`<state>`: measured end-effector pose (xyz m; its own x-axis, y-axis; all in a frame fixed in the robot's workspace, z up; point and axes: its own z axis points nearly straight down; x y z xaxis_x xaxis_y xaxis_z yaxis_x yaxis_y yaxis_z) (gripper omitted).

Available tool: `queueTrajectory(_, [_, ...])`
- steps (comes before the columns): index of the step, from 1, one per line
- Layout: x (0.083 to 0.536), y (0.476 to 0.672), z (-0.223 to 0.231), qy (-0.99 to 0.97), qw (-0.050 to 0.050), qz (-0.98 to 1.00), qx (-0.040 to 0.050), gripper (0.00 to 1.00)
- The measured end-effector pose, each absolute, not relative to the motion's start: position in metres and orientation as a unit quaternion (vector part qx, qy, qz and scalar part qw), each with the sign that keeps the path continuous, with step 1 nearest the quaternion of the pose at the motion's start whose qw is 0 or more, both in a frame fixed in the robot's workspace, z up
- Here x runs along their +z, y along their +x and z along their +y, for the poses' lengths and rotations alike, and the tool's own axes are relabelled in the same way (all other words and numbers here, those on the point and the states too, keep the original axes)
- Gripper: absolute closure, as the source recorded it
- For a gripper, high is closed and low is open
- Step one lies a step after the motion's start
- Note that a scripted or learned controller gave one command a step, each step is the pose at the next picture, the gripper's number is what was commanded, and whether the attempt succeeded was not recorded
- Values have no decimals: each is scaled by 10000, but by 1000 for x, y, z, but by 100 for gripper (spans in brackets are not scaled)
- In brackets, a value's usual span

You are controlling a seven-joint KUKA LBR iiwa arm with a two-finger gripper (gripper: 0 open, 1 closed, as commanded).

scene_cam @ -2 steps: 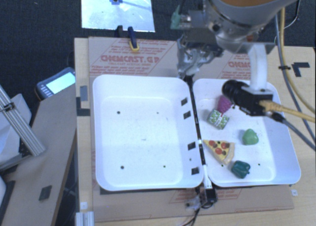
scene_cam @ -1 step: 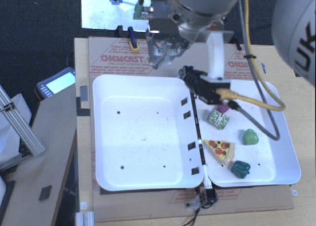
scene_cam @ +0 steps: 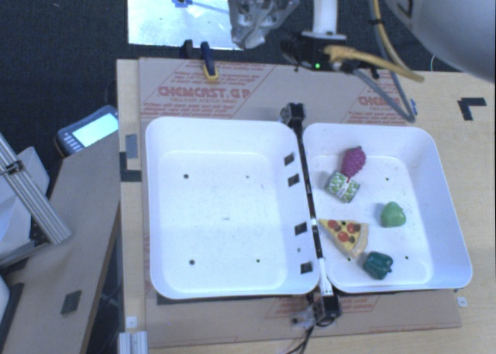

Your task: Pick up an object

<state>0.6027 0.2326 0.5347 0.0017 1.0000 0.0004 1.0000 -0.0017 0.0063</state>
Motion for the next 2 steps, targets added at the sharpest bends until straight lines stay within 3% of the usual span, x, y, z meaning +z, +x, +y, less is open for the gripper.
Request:
queueTrajectory(1, [319,526,177,7079,-39,7062,-83,100])
queueTrajectory(2, [378,500,104,7090,18,7052,20,100])
